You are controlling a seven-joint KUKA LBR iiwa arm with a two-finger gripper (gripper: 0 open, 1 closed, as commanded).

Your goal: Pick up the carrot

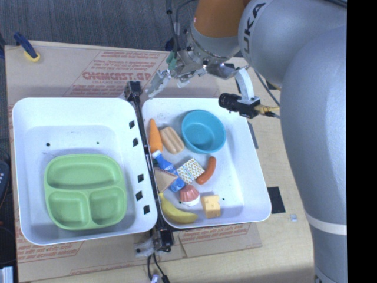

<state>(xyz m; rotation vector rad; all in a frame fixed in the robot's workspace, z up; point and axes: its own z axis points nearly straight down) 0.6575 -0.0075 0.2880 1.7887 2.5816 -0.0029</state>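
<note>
overhead, the arm reaches in from the right, its orange band near the top edge and its gripper hanging past the far rim of the right bin, over the cardboard. the claw is too small and cluttered to read, so i cannot tell whether it is spread or pressed together; nothing shows between its tips.

the carrot lies in the right bin along its left wall, lengthwise, thick end toward the far rim. just beside it on the right sits a tan bun, and next to that a blue bowl, upright. nearer the camera lie a blue wrapper, a checkered packet and a red sausage, the sausage tilted and just right of the packet. below them sit a cupcake, a cheese cube and a banana, the banana curving along the near wall.

the left bin holds a green tray with three compartments, set toward the near side. black clips line the seam between the two bins. a blue and yellow clamp lies on the bench at the far left corner, well apart from both bins.
</note>
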